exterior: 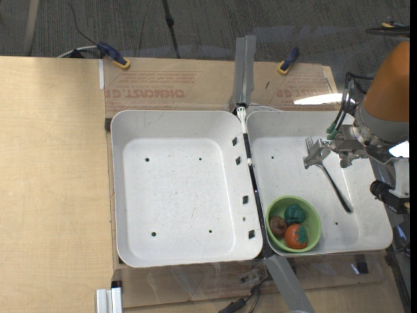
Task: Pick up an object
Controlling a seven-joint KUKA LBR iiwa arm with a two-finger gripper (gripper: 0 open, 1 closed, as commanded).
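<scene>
Grab stage by the look of it, with nothing lifted yet. Tool [320,154] up and to the right of the green bowl [318,222], hanging over the bare floor of the right bin [287,142], well apart from the bowl. Can't tell whether spread apart or pressed together at this angle, too small and cluttered, but nothing seen clamped in it.

Targets all inside the bowl: orange-red piece [296,235] at the near side, teal piece [294,212] behind it, brown piece [278,225] toward the bowl's left, all packed close. Thin dark streak [340,191] on the bin floor right of the bowl, running up toward the tool. Shadow or thin rod, hard to say.

Tips for doing it well:
- Move across until directly above the bowl first, then drop straight down. Slanting in probably means clipping the rim
- Go for the orange-red piece, topmost-looking and easiest to single out
- Enter wide, straddle just that one piece, close slowly
- Lift straight up and watch for the bowl tagging along, likely light and prone to skid or tip
</scene>
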